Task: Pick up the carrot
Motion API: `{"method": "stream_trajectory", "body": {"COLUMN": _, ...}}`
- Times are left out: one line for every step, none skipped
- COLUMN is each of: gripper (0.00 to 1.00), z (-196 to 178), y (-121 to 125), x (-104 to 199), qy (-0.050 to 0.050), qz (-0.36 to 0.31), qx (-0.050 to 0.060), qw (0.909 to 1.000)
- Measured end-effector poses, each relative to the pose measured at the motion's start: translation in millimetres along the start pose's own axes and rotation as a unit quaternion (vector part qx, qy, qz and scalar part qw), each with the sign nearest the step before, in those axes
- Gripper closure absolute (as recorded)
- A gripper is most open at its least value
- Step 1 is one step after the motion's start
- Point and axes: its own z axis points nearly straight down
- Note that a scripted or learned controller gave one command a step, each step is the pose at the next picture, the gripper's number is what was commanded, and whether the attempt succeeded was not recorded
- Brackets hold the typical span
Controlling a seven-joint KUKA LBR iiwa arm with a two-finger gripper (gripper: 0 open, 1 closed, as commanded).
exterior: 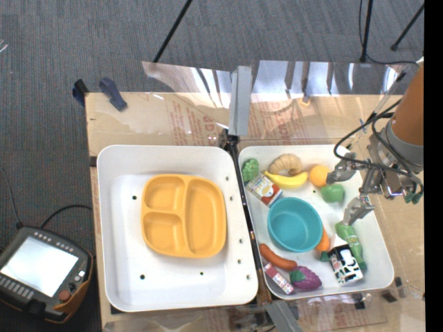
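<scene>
While gripper [353,200] hovers open, holding nothing, carrot [324,241] sits below-left of it, wedged against bowl [295,224]. Approach from clear side, fingers straddling carrot, avoid bowl rim.

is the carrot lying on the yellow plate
No, the carrot sits in the right bin, tucked against the teal bowl, while the yellow plate is in the left bin.

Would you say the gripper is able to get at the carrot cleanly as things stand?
Probably not cleanly. The carrot sits wedged against the teal bowl, partly hidden by its rim, with a green item close on its other side. The gripper hovers nearby, with little room for its fingers.
</scene>
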Motion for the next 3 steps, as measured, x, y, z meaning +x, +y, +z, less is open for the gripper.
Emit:
{"method": "stream_trajectory", "body": {"gripper": 0.0, "z": 114, "y": 6, "x": 13, "qy": 0.006, "qz": -0.002, "qx": -0.002, "qw": 1.0}}
{"method": "stream_trajectory", "body": {"gripper": 0.0, "z": 112, "y": -54, "x": -62, "qy": -0.001, "qz": 0.01, "qx": 0.0, "qw": 1.0}}
{"method": "stream_trajectory", "body": {"gripper": 0.0, "z": 167, "y": -34, "x": -99, "qy": -0.004, "qz": 0.004, "qx": 0.0, "qw": 1.0}}
